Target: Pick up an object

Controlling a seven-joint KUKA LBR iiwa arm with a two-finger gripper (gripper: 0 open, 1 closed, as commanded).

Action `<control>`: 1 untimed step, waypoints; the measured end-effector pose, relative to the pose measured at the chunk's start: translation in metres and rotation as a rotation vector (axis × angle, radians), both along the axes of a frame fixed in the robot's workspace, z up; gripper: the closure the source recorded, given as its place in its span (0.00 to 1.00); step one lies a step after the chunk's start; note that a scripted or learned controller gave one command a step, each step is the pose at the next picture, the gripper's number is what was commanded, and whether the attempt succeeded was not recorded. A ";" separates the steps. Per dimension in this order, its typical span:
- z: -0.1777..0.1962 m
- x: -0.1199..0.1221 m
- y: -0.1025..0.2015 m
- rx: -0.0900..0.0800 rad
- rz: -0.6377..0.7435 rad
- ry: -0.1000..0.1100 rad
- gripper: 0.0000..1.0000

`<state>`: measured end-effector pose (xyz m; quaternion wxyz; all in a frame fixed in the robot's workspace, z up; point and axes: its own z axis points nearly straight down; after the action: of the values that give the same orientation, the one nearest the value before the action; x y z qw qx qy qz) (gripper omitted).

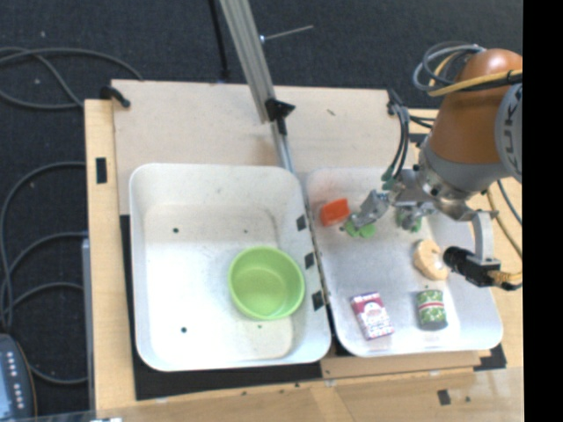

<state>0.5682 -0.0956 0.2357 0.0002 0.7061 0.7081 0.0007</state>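
My gripper [391,214] hangs over the upper middle of the right bin [475,332], open, with its two grey fingers spread apart and nothing between them. The left finger's tip [371,209] is right beside a small green object [359,229]; I cannot tell whether they touch. An orange block [334,211] lies just left of that, near the bin's left wall. A beige rounded piece [429,259] rests below the gripper's right finger. Along the bin's front lie a red and white box [372,315] and a small green can [431,309].
The left bin [176,236] holds a light green bowl [266,282] at its front right. A slanted metal pole [255,60] runs from the top down to the gap between the bins. Cables and a black connector [471,266] hang from the arm over the right bin's right side.
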 end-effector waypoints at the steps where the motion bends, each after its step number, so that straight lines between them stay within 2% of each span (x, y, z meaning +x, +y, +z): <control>1: 0.000 0.000 0.000 0.000 -0.002 -0.001 0.00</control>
<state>0.5683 -0.0959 0.2358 0.0004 0.7069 0.7073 0.0008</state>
